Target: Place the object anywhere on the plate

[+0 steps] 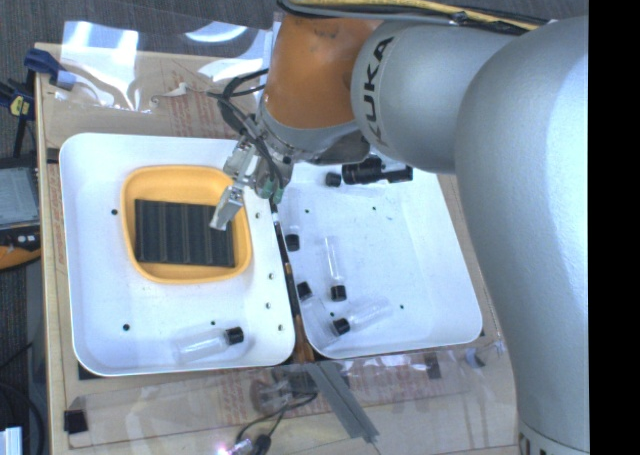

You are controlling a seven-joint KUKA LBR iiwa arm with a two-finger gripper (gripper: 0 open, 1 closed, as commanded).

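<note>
- Nearest my view is the arm (520, 173), a broad grey body coming in from the right, with its orange band (310, 63) above the wrist.
- Below the band, the gripper (230, 208) hangs over the right rim of the plate (140, 193), which is yellow, has a dark ribbed centre and sits in the left bin (85, 243).
- I cannot tell whether the gripper is parted or closed, and I see nothing clearly held in it.
- I take the task's object to be one of the small clear vials with black caps, though the task does not say which.
- One vial (205, 342) lies on its side in the left bin, near the front wall and well apart from the plate.
- Another vial (333, 263) and a third vial (357, 319) lie in the right bin (440, 243), with a few loose black bits near them.
- None of these vials is on the plate.
- Handling, as I judge it: a vial is light, stiff and smooth, so it could roll or squirt out of a pinch.
- If it is glass, it may crack under a hard squeeze.
- I would grip across the middle of the barrel, square to its long axis, or at the cap, which looks less slippery.
- Clear walls on a white bin floor make the edges hard to read from up here.
- Writing: "KUKA" (374, 83) runs in black letters on the grey casing beside the band.
- I can read no labels on the vials, bins or plate.
</note>
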